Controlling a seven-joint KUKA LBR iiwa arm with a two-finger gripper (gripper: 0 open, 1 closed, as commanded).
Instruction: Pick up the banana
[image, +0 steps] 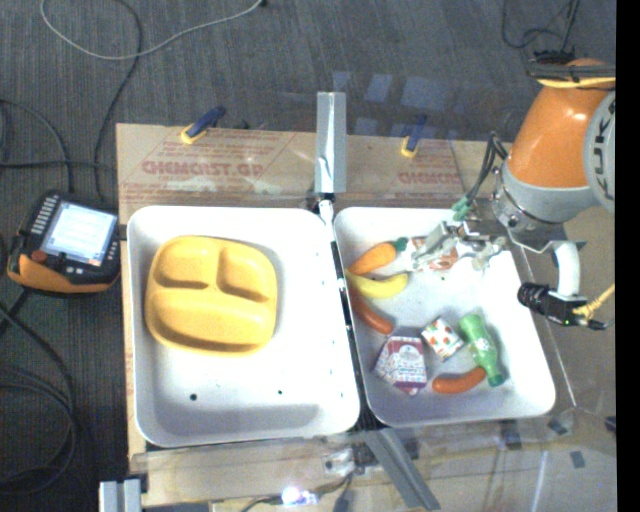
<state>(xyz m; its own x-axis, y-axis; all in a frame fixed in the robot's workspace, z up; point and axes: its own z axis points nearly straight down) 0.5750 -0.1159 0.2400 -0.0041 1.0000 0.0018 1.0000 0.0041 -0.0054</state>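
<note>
Left bin (140, 400): holds a yellow sectioned tray (213, 292).
Banana (378, 285): yellow, short, curved — lies in the right bin (535, 400) by its left wall, just under the carrot (375, 258).
Gripper (447, 245): low over the right bin's upper part — open or closed, cannot tell.

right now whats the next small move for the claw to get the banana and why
Probably a short shift left and toward the near side. The claw sits over the right bin's far end, while the banana lies by the bin's left wall, tucked under the carrot and beside a sausage.
</note>
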